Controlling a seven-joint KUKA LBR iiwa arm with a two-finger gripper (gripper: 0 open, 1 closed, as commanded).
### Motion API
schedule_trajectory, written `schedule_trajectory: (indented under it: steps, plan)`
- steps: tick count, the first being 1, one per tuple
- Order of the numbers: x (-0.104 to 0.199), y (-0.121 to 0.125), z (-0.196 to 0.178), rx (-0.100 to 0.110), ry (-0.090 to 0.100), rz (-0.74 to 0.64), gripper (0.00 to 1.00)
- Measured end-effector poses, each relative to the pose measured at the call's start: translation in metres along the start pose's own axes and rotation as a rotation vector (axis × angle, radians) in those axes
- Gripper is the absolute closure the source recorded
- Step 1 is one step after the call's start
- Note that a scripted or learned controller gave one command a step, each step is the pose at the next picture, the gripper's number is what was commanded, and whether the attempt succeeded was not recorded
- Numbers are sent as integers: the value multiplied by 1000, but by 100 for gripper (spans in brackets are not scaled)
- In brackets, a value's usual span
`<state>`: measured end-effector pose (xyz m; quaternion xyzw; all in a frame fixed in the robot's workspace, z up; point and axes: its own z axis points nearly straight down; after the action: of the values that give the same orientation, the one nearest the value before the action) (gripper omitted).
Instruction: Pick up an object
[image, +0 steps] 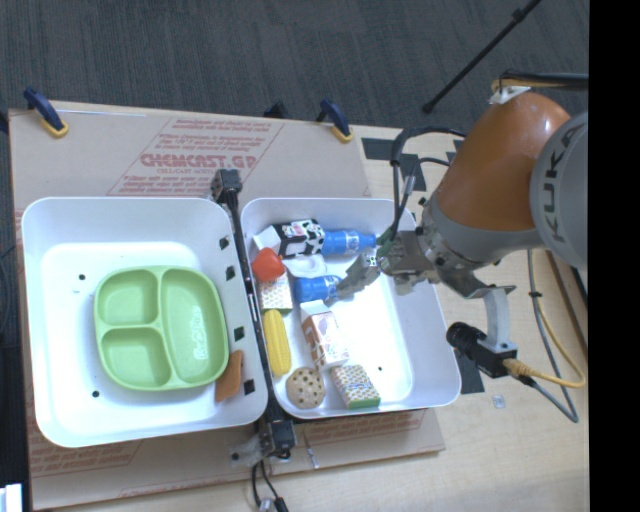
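Two shallow white bins sit side by side on the worktop (400, 165), on a sheet of brown cardboard (200, 155) printed with red lettering and held at its far edge by blue-and-yellow clamps (335, 118). The left bin (45, 330) holds a light green divided plate (160, 327) with three compartments, and a small orange-brown piece (231, 377) lies just beside the plate's near right corner. The right bin (430, 340) carries a cluster of toy items along its left side: a black-and-white carton (300, 238) at the far end, a blue bottle (347, 242) just right of it, a red tomato-like piece (268, 265), a second blue bottle (318, 288), a yellow corn cob (275, 342) lying along the left wall, a small white and brown carton (325, 340), a round speckled cookie (305, 387) and a patterned block (355, 386) at the near end. The arm (500, 170) reaches in from the right, its end effector (358, 277) low over the far-middle of the right bin, just beside the second blue bottle; whether its fingers are spread or pressed together cannot be told, and nothing is seen between them.
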<state>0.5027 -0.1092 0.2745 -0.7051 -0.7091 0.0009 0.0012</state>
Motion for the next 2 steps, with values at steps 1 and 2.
schedule_trajectory:
  steps: [1,2]
  plan:
    - [-3,17,148,4,1,0,0]
    - [-14,8,183,2,1,-1,0]
